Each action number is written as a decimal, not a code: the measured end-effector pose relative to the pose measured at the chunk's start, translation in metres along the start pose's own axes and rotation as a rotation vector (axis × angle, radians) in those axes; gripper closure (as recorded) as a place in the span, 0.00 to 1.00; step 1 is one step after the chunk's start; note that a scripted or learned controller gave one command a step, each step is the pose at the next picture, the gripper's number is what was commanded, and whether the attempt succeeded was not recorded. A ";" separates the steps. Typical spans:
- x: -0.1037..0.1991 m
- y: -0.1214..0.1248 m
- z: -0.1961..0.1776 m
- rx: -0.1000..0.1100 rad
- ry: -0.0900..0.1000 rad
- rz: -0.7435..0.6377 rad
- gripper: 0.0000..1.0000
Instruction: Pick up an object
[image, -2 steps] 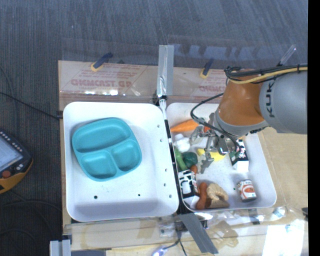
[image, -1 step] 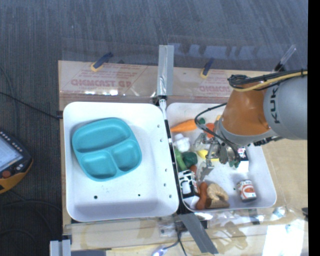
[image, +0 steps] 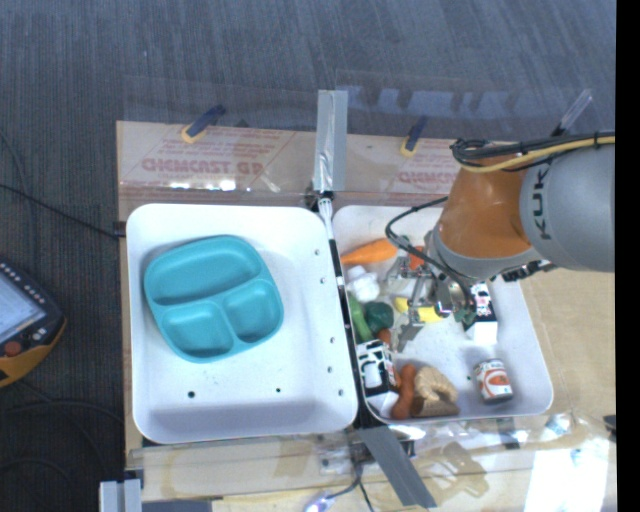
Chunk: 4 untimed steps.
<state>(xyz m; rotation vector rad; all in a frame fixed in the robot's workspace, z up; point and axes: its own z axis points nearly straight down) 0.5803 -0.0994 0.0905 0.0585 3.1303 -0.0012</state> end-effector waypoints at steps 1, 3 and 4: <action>-0.004 0.003 0.000 0.002 0.000 -0.009 0.00; 0.005 0.003 -0.012 0.003 -0.013 0.017 1.00; 0.006 0.003 -0.011 0.001 -0.010 0.017 0.00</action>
